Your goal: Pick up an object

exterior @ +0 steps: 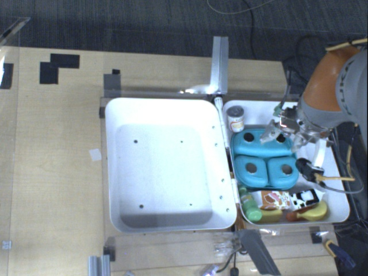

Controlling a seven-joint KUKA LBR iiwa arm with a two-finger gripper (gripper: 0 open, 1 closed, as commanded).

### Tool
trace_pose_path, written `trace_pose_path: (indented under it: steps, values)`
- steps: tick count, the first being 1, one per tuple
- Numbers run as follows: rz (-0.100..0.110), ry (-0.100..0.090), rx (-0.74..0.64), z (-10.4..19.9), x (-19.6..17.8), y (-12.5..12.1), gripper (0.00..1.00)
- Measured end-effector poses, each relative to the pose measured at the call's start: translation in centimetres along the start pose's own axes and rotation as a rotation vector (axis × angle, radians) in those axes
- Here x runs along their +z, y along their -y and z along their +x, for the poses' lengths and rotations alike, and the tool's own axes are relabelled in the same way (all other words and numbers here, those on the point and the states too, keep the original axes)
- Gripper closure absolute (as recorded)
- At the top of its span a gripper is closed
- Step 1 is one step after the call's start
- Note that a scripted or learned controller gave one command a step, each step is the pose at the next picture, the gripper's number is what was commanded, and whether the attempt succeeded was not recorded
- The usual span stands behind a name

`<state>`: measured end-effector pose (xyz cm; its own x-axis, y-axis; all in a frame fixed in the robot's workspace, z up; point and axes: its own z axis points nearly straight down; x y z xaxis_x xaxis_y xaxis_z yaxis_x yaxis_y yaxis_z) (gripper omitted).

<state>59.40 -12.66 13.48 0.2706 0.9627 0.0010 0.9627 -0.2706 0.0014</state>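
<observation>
Can't tell how the jaws are set from this angle, but they're parked over the 1 o'clock corner of the teal plastic container (pixel 265 164) in the right bin (pixel 344 207). The grey-and-orange arm (pixel 328 91) reaches in from about 2 o'clock. A small white-lidded jar (pixel 235 119) stands at the container's 11 o'clock.

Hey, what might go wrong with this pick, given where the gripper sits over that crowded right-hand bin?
1. The gripper is at the far edge of the wide, rounded teal plastic piece; a grasp there may slip off.
2. The small white-lidded jar stands close beside the teal piece and might get knocked over.
3. The printed packet and yellow toy crowd the near end, so lifting the teal piece could drag them.
</observation>
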Motion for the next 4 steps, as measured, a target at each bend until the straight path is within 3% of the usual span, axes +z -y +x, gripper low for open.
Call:
trace_pose_path:
  steps: [1,2,3,4]
  values:
    - [-0.004,-0.002,-0.002,0.2,-1.1,-0.1,1.0]
    - [-0.003,0.0,0.309,0.3,0.2,-2.0,1.0]
    - [-0.003,0.0,0.309,0.3,0.2,-2.0,0.0]
    - [-0.006,-0.001,0.301,0.5,-0.9,-2.1,1.0]
